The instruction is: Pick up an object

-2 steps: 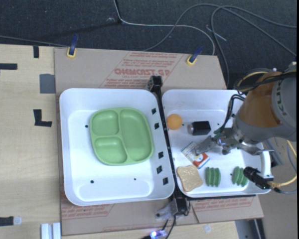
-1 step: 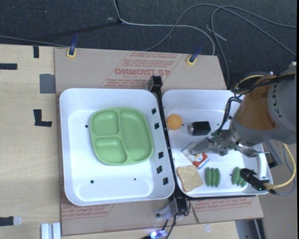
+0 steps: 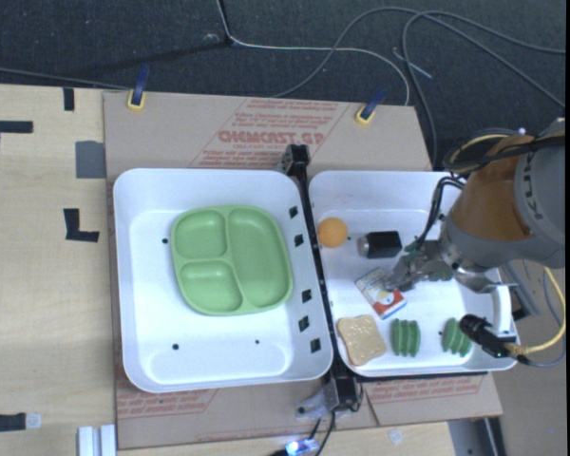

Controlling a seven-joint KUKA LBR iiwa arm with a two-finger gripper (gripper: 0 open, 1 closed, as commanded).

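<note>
The gripper reaches in from the right over the middle of the right bin, low above a small flat packet with red and white print. Whether it is wide, narrow or gripping the packet cannot be told from this angle.

Just up and left of the gripper lies a small black and silver cylinder, and further left an orange ball sits close to the wall between the two bins. Below the packet, near the front rim, a slice of toast lies beside a green pepper-like piece; a second green piece sits toward the right front corner, under the arm.

The back strip of the right bin is bare white floor.

The left bin holds a green divided plate near its centre, with bare floor around it, widest along the front.
</note>
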